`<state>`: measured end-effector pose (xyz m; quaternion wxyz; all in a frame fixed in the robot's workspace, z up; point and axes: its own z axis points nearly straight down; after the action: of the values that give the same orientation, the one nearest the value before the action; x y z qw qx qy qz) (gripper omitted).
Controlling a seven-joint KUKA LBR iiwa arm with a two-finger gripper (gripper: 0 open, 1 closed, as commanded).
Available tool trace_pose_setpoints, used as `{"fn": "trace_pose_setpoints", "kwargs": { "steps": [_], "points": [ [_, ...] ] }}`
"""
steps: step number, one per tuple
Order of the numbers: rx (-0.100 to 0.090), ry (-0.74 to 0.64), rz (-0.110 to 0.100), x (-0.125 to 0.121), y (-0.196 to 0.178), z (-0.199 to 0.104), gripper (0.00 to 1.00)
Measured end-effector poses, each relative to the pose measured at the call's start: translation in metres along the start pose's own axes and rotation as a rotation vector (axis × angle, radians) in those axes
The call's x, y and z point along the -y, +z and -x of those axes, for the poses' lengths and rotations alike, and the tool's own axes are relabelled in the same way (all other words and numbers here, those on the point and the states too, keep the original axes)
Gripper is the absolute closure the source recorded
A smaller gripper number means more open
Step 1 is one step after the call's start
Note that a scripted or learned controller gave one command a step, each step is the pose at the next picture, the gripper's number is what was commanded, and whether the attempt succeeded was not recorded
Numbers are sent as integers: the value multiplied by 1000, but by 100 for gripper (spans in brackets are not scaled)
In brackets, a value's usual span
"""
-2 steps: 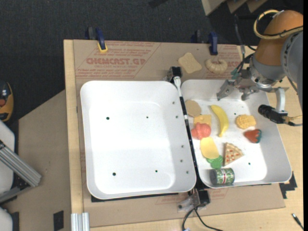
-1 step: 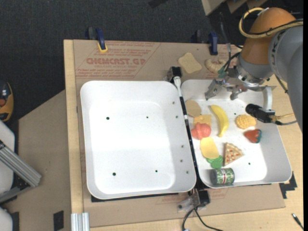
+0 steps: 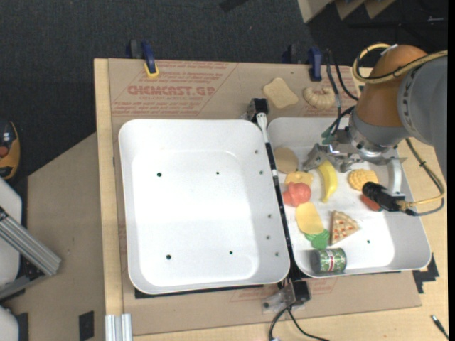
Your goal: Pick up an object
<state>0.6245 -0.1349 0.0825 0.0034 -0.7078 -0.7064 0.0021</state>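
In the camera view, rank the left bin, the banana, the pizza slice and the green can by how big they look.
1. left bin, by far the largest.
2. banana, longest of the small items.
3. pizza slice and green can: these look about alike, so I will not rank them.

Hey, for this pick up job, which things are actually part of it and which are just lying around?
Part of the job:
- gripper
- right bin
- banana
- tomato
- pizza slice
- green can
- waffle

Just lying about:
- left bin
- bread slice and pastry, on the board behind the bins
- blue clamps
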Motion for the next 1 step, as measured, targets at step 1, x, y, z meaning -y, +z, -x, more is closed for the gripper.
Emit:
{"fn": "trace_pose_setpoints", "kwargs": {
  "steps": [1],
  "points": [
    [2, -1, 9, -3, -13, 0, 100]
  ]
}}
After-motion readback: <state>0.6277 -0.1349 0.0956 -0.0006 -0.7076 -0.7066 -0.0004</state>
